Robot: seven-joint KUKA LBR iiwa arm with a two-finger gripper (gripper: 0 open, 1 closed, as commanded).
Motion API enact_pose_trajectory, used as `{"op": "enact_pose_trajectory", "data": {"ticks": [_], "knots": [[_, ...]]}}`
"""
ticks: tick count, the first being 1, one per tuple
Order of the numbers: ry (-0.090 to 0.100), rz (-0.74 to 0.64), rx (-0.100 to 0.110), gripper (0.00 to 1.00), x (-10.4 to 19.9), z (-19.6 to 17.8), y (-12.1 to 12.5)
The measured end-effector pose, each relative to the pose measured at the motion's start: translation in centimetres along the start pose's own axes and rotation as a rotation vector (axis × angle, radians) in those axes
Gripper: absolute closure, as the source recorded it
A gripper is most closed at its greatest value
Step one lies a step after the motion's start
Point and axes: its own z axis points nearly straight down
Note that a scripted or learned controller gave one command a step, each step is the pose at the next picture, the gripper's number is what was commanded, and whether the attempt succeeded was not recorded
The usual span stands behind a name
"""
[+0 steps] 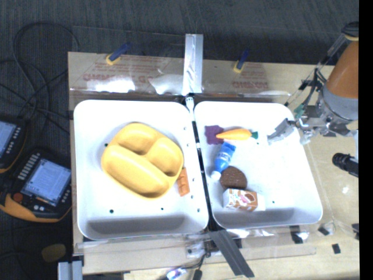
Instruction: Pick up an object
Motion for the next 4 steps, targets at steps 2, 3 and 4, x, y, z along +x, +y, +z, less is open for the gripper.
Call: {"op": "enact_pose_trajectory", "data": {"ticks": [2,3,4], "knots": [[-0.005,-0.064,-0.014,0.0,10.1,12.7,10.5],[-0.005,-0.279,-0.016,0.0,9.7,12.7,5.9],[0.0,-0.261,-0.001,0.0,10.8,3.5,1.8]]}}
